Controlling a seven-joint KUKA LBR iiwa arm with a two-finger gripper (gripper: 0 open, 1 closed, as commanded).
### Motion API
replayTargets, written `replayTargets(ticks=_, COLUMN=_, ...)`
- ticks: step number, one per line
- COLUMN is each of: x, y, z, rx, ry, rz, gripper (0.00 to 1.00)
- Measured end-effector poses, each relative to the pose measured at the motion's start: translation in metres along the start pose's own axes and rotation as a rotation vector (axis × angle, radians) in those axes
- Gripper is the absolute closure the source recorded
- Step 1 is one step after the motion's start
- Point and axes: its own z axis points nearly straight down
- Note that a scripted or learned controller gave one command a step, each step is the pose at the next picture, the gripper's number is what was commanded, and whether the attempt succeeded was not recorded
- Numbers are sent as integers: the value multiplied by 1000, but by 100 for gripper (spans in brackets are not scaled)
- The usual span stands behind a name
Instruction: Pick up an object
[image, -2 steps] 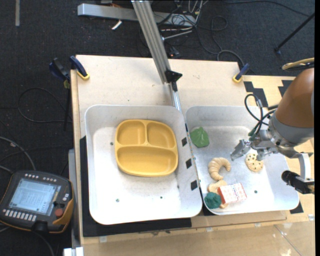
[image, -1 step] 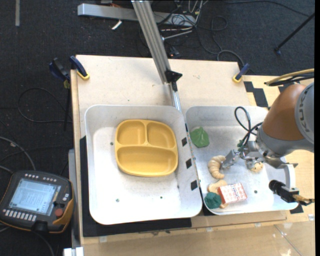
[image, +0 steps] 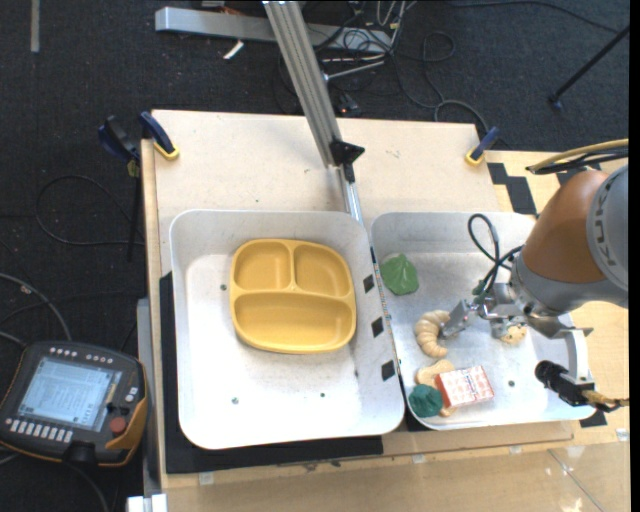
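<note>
Right bin (image: 440, 232) | tool (image: 462, 320) beside tan curved piece (image: 432, 332) | jaw gap unreadable

Right bin (image: 440, 232) holds green leaf (image: 399, 273); tan croissant (image: 433, 333); red-white box (image: 466, 386).

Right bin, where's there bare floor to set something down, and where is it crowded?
In the right bin, bare floor runs along the far wall, beyond the green leaf. The near half is crowded: beige curved piece, red and white box and dark green item, with the gripper over them. The left bin has bare floor all round the yellow tray.
</note>
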Motion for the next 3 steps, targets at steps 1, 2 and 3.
replayTargets(ticks=1, x=0, y=1, z=-11, rx=-2, ry=0, rz=0, gripper=100)
replayTargets(ticks=2, x=4, y=1, z=-54, rx=-4, ry=-1, rz=-2, gripper=100)
replayTargets(ticks=3, x=-2, y=7, z=-115, rx=-7, ry=-3, rz=-2, gripper=100)
